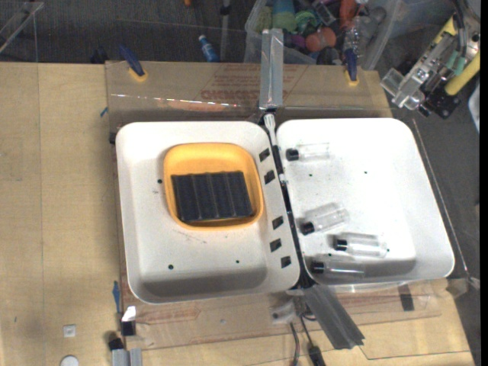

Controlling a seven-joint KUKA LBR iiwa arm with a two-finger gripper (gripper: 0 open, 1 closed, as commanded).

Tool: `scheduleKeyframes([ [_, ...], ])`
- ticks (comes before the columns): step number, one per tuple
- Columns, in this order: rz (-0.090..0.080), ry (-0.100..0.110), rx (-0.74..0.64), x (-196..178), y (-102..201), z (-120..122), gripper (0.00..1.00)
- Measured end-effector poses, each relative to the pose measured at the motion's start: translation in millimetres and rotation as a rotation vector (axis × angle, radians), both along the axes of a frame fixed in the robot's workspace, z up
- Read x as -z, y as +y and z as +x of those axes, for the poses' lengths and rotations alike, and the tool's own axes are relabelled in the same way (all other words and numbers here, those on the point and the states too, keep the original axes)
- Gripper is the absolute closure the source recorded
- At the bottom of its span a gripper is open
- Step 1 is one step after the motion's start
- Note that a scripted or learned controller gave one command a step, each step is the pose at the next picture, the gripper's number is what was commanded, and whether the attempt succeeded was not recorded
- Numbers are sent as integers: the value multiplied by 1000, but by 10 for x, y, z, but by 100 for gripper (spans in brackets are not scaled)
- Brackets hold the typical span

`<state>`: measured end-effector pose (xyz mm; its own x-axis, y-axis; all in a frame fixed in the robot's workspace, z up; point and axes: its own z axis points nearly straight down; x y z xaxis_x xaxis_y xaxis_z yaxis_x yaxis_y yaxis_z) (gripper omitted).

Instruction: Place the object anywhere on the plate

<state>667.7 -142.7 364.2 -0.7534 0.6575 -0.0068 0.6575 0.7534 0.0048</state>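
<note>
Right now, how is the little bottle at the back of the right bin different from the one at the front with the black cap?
The back vial lies alone near the right bin's far edge; the front vial lies close to other vials. The back vial's black cap points left toward the divider, as does the front vial's. The front vial looks a bit longer. Both are clear, capped in black, and lying on their sides.

The tool (415, 82) hangs at the upper right corner, off the bench, tilted down-left.

No text, label or number can be read anywhere.
</note>
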Motion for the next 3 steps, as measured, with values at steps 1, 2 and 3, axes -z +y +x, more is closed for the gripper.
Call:
scheduleKeyframes([
  [1, -4, -2, -389, -640, -483, -71, 100],
  [2, -7, -2, -646, -732, -814, -144, 100],
  [3, -8, -2, -900, -729, -750, -31, 100],
])
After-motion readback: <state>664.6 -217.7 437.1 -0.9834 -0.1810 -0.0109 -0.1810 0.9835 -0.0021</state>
